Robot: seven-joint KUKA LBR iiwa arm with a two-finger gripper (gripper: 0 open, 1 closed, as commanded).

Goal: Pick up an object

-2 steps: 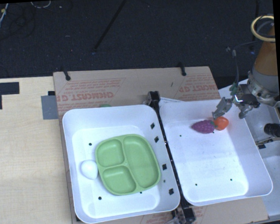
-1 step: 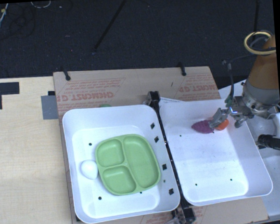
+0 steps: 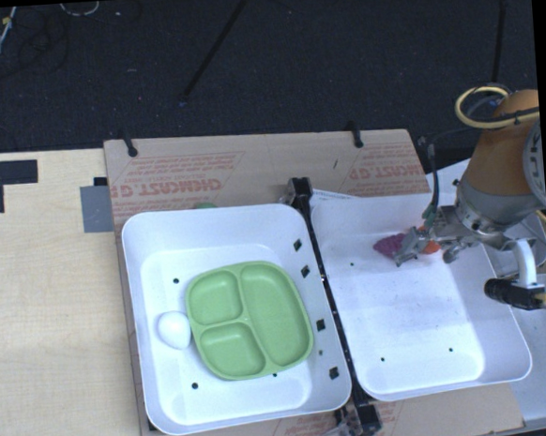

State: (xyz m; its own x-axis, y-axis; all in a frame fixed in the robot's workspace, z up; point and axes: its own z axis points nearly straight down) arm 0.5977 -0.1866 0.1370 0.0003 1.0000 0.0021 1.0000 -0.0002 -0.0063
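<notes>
A small purple object (image 3: 386,247) lies in the right bin (image 3: 424,341) near its far right side. My gripper (image 3: 428,247) is down in that bin, right beside the purple object on its right and touching or nearly touching it. A small orange bit (image 3: 431,245) shows at the gripper's tip; I cannot tell whether it is an object or part of the gripper. In the left bin (image 3: 153,250) rest a green divided plate (image 3: 248,320) and a white ball (image 3: 174,329) against the plate's left edge.
A black divider (image 3: 318,284) with clips runs between the two bins. Both bins sit on brown cardboard (image 3: 251,172) on the wooden bench. The arm's grey body with its orange band (image 3: 504,161) and cables stands over the right bin's far right corner.
</notes>
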